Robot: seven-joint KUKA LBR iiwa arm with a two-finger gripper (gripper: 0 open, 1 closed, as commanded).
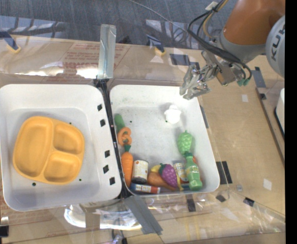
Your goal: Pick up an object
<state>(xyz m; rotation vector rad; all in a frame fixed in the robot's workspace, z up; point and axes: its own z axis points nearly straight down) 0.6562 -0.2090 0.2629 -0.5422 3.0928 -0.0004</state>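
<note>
Toy food [161,174] lies heaped along the near wall of the right bin [209,136]; the pieces look light, rigid and slick, best gripped across their narrow middles. Hand [193,88] hovers above that bin's far right corner, holding nothing; finger spacing cannot be judged.

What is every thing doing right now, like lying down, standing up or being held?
Gripper: above the right bin's far right corner, holding nothing.
Yellow tray: flat in the left bin, nothing on it.
White ball: alone on the right bin's floor.
Carrot: lying by the right bin's left wall.
Green bottle: lying in the toy pile at the near edge.
Can: upright beside the carrot.
</note>
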